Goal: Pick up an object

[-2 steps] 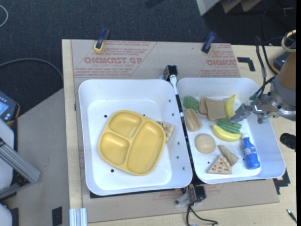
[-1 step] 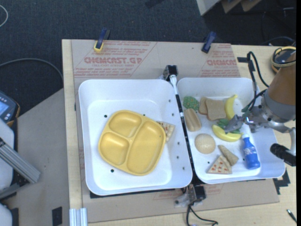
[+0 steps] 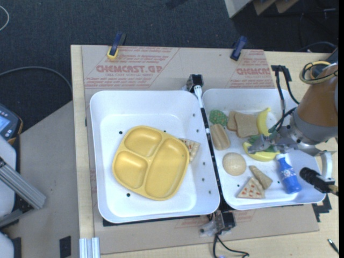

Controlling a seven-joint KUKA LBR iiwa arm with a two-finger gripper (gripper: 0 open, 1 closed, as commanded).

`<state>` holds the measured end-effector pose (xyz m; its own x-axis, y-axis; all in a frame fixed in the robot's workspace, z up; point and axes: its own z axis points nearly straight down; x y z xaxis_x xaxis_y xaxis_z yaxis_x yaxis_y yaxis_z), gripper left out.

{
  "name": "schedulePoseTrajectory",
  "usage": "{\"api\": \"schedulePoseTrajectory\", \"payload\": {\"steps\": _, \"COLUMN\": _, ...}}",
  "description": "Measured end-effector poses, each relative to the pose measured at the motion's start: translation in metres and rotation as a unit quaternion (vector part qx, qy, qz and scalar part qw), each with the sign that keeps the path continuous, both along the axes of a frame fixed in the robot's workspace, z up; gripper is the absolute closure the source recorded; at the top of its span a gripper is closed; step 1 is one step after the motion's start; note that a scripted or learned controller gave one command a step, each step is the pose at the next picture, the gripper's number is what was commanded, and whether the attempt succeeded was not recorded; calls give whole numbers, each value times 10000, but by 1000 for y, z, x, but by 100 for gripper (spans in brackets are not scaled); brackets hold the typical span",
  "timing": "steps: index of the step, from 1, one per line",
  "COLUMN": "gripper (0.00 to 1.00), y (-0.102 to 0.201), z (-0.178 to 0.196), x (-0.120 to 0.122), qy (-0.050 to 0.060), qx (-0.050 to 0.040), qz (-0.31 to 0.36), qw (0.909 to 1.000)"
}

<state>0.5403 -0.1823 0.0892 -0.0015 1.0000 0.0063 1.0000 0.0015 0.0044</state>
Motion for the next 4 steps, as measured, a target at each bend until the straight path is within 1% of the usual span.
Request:
{"api": "schedulePoseTrajectory", "payload": {"steps": 1, "gripper": 100, "y": -3, "z": 16, "x": 4, "qy": -74, "qx": -40, "qz": -1, "qw": 10000}}
{"api": "schedulePoseTrajectory", "payload": {"steps": 2, "gripper": 100, "y": -4, "z": 59, "x": 3, "qy": -4, "qx": -46, "qz": -5, "qw": 10000}}
{"api": "schedulePoseTrajectory", "payload": {"steps": 3, "gripper": 100, "y": 4, "z": 108, "x": -1, "qy": -5, "qx": -43, "qz": -1, "qw": 10000}}
{"api": "schedulePoseTrajectory", "payload": {"steps": 4, "gripper": 100, "y": 4, "z": 138, "x": 0, "qy": -6, "qx": -45, "qz": -2, "qw": 10000}}
